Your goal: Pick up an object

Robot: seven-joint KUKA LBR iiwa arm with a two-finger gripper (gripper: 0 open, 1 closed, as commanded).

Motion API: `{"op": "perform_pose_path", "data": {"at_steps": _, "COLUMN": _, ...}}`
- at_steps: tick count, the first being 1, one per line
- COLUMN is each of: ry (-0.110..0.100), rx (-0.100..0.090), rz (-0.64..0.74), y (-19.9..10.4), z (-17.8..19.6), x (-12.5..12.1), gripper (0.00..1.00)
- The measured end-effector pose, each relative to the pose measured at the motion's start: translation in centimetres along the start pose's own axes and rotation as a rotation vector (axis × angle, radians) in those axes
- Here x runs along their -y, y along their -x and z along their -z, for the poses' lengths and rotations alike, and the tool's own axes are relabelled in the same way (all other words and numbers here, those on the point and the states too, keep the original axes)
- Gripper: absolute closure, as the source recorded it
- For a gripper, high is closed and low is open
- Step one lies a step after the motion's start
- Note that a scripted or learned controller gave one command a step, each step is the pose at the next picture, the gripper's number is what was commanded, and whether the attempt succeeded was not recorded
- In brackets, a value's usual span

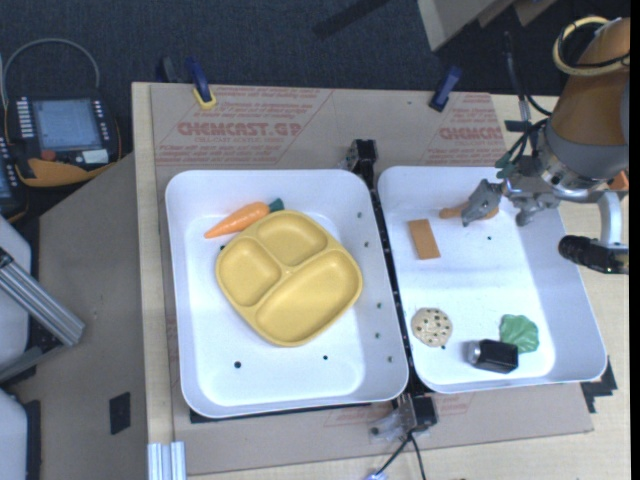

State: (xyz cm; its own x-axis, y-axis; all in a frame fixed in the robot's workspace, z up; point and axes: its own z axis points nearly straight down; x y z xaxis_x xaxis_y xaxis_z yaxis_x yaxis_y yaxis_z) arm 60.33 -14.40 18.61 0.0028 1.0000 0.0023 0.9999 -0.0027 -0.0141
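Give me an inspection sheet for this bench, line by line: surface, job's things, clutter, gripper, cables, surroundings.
Surface: two white bins side by side, left bin and right bin, on a cardboard sheet.
Job's things: left bin holds a yellow divided plate with a carrot at its upper left edge. Right bin holds an orange block, a cookie, a green piece and a black object touching it.
Clutter: nothing seen.
Gripper: gripper over the right bin's far end, beside a small orange piece; finger state unclear.
Cables: cables run along the arm; a wire leaves the front edge.
Surroundings: clamps on the far edge; handheld screen unit at left.
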Motion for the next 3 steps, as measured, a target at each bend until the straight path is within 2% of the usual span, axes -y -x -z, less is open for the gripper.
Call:
{"op": "perform_pose_path", "data": {"at_steps": 1, "ry": 0.014, "rx": 0.002, "rz": 0.003, "y": 0.0, "z": 0.8, "x": -0.3, "gripper": 0.00}}
{"op": "perform_pose_path", "data": {"at_steps": 2, "ry": 0.007, "rx": 0.001, "rz": 0.004, "y": -0.1, "z": -4.8, "x": -1.3, "gripper": 0.00}}
{"op": "perform_pose_path", "data": {"at_steps": 3, "ry": 0.011, "rx": 0.002, "rz": 0.003, "y": -0.1, "z": -9.8, "x": -1.3, "gripper": 0.00}}
